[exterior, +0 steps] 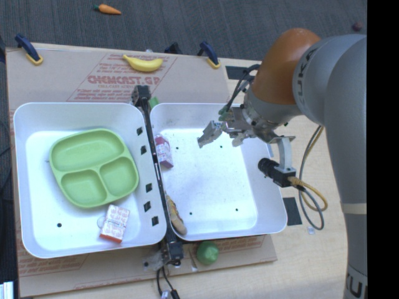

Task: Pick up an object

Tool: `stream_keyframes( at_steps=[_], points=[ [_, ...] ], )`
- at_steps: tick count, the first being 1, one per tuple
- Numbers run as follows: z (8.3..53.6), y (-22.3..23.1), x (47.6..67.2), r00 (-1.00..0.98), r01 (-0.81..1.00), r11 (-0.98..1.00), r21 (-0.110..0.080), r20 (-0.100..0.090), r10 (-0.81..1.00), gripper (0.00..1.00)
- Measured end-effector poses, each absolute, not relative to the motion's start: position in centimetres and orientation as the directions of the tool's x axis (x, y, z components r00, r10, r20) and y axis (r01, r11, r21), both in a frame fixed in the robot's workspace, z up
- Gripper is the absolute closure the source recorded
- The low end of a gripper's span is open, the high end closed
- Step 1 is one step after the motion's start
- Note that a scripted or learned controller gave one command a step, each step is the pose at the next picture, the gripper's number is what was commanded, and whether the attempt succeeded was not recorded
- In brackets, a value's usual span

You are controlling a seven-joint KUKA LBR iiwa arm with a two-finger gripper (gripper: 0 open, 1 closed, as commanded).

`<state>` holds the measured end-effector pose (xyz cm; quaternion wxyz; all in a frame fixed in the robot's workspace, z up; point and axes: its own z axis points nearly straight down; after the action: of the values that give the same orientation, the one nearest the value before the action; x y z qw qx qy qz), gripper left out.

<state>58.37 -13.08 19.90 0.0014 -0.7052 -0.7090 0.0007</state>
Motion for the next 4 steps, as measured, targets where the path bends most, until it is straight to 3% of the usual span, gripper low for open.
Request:
stream_keyframes(
  at_steps=[1, 2, 3, 4],
  points=[
    [14.5, -17.9, 65.6, -0.005, 1.0, 0.005, -0.003, 0.001, 1.0, 0.0],
    [9.1, -21.1, 64.5, -0.005, 1.0, 0.005, -0.004, 0.0, 1.0, 0.0],
    [9.2, -21.1, 58.5, -0.007, 1.0, 0.007, -0.004, -0.001, 1.0, 0.0],
    [9.2, -21.0, 65.7, -0.004, 1.0, 0.004, -0.001, 0.001, 1.0, 0.0]
  ],
)
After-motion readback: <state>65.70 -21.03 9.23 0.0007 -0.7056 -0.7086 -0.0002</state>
